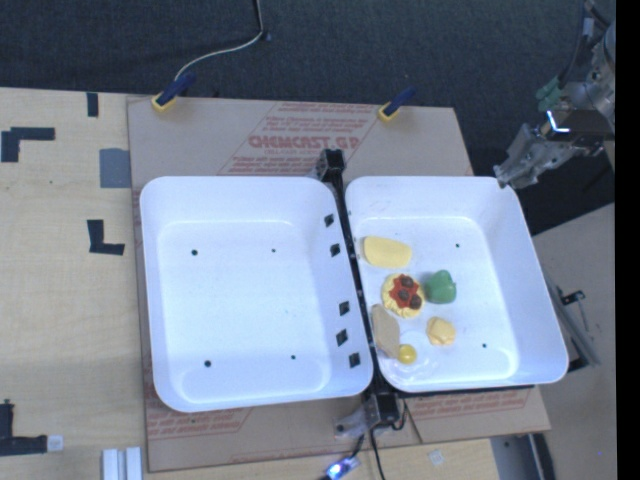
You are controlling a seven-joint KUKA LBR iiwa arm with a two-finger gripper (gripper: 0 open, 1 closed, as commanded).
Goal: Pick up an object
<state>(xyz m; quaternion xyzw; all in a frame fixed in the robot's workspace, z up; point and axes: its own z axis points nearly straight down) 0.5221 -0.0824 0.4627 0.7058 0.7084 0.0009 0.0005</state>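
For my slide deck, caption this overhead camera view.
Gripper hovers beyond right bin holding small toy foods.

Two white bins on the table, small toys gathered in the right one.

The left bin [240, 293] sits flush against the right bin [500, 278], both on a brown cardboard sheet [300, 138]. In the right bin a pale yellow piece [386, 252] lies at 12 o'clock of the cluster, a round yellow toy with red top [403, 294] touches a green piece [440, 287] at 3 o'clock, a small yellow piece [441, 331] sits near 5, and a tan piece [385, 330] with a yellow ball [406, 352] lies near 7. The hand [525, 163] hovers outside the bin's 1 o'clock corner.
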